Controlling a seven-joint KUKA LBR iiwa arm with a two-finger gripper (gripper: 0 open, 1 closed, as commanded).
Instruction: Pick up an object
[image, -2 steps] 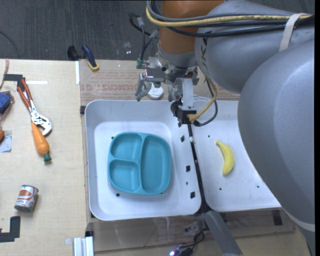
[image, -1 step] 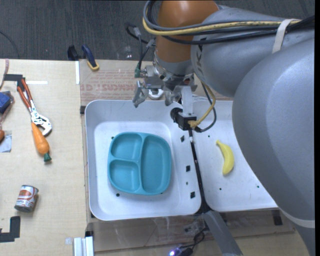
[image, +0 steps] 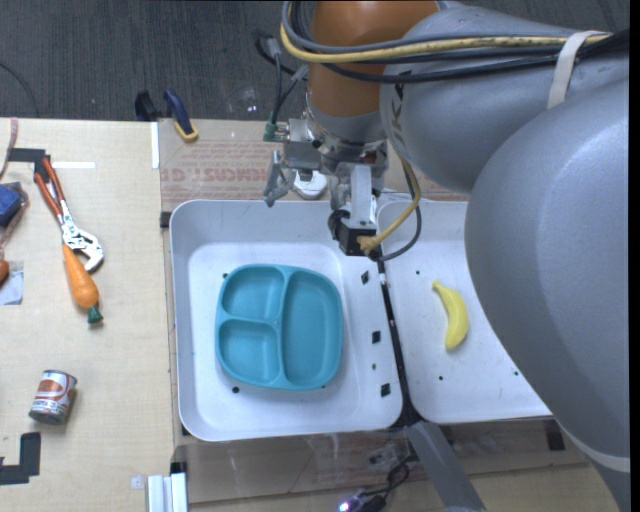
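Observation:
A teal divided plate (image: 282, 327) lies flat in the middle of the left bin (image: 196, 300). A yellow banana (image: 452, 315) lies in the right bin (image: 480, 385), near its middle. My gripper (image: 291, 186) hangs over the far rim of the left bin, above and behind the plate. It is open, with nothing between its fingers. The arm's large grey body covers the right side of the right bin.
On the wooden bench left of the bins lie a wrench with orange handles (image: 62, 215), a toy carrot (image: 82, 285) and a small can (image: 52, 395). A blue-handled clamp (image: 178, 112) sits at the bench's far edge.

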